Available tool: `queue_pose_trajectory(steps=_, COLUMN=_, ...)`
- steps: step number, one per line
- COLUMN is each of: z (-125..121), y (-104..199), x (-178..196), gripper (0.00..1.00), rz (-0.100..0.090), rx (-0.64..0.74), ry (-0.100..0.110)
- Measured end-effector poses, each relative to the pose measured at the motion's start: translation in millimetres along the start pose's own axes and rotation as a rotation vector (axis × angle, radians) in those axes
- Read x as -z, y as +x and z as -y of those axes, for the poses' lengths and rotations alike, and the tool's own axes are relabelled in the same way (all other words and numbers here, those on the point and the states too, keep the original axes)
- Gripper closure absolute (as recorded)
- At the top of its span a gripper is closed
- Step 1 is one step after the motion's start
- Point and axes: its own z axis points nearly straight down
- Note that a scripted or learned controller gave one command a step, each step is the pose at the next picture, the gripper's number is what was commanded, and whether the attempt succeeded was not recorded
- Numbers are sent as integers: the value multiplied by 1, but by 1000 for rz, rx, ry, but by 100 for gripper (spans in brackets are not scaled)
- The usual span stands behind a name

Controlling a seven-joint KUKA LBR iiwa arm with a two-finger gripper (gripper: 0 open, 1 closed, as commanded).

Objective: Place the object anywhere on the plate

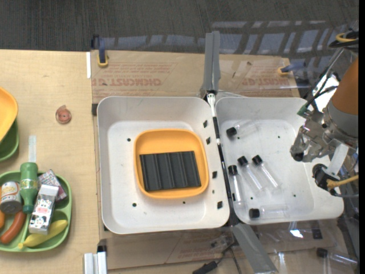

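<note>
An orange plate (pixel 170 138) sits in the middle of the left white bin (pixel 114 170). A black ridged rectangular object (pixel 171 171) lies flat on the plate, inside its rim. In the right bin (pixel 285 124) lie several clear tubes with black caps, among them one (pixel 244 130) at the back left, a pair (pixel 256 173) in the middle and one (pixel 268 213) by the front wall. My gripper (pixel 301 150) hangs over the right bin's right side, well away from the plate, with nothing visibly held in it.
The raised walls between the two bins (pixel 219 153) separate plate and tubes. On the wooden table to the left stand a green tray of toy food (pixel 34 210), a yellow bowl (pixel 5 116) and a small pink disc (pixel 64 115). Cables hang near the arm (pixel 342 176).
</note>
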Motion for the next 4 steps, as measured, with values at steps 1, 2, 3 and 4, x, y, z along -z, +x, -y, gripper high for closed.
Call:
queue_pose_trajectory(steps=1, z=-65, y=10, x=17, gripper=100, rz=-4, rx=383, ry=-8)
queue_pose_trajectory(steps=2, z=-132, y=26, x=47, gripper=100, rz=-3, rx=602, ry=-11)
queue_pose_trajectory(steps=3, z=-167, y=8, x=82, gripper=100, rz=-1, rx=883, ry=-15)
queue_pose_trajectory(steps=4, z=-167, y=8, x=158, gripper=100, rz=0, rx=1161, ry=-15)
